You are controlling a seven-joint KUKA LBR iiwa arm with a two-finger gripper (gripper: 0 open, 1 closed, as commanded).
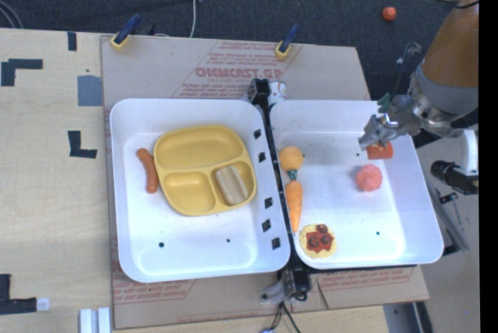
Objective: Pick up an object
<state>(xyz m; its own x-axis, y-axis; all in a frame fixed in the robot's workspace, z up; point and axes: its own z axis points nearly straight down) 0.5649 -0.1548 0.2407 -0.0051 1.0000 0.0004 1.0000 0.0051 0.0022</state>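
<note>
My gripper (pixel 377 135) hangs over the far right part of the right bin (pixel 389 250). Directly under its tip is a small red block (pixel 380 152), touching or nearly touching it; whether it is gripped is unclear. A pink lump (pixel 369 178) lies just in front of the block. A small orange fruit (pixel 291 159) and a carrot (pixel 294 203) lie along the bin's left wall, with a little round pizza (pixel 317 240) near the front.
The left bin (pixel 194 257) carries a yellow divided plate (pixel 204 168) with a bread piece (pixel 231 184) in one compartment, and a sausage (pixel 147 170) beside it. A black divider (pixel 268 168) runs between the bins. Cardboard lies under both.
</note>
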